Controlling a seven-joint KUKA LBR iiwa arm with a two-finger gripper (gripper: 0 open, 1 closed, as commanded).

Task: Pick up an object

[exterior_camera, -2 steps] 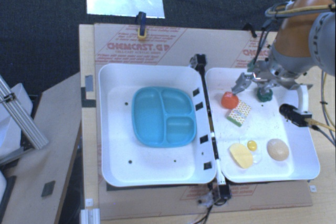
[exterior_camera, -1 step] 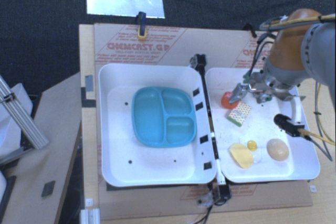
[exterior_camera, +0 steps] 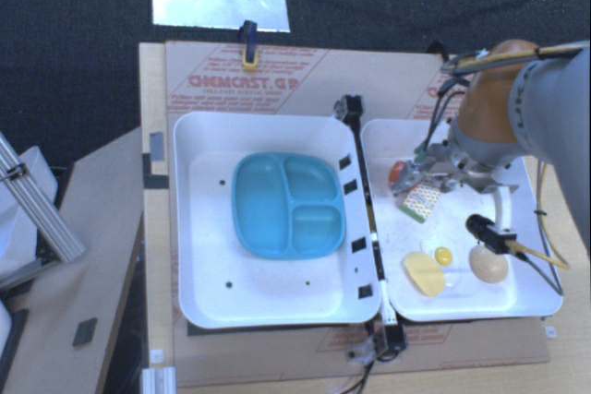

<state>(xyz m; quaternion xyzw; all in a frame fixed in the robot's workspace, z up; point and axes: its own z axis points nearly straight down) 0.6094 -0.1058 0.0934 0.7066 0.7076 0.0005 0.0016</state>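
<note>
My gripper [exterior_camera: 417, 174] hangs low over the upper left part of the right bin [exterior_camera: 531, 295], reaching in from the right under the arm's orange band [exterior_camera: 488, 106]. Right at its tip lie a small red object [exterior_camera: 397, 171] and a checkered packet [exterior_camera: 420, 200]; whether it touches either is unclear. Farther toward the front of that bin lie a flat yellow piece [exterior_camera: 423, 274], a small yellow ball [exterior_camera: 443, 256] and a tan egg-shaped object [exterior_camera: 488, 266].
The left bin [exterior_camera: 199, 291] holds a blue divided plate [exterior_camera: 284, 206]. A black divider [exterior_camera: 362, 198] runs between the two bins. A black fitting with a yellow cable [exterior_camera: 489, 235] hangs off the arm just above the tan object.
</note>
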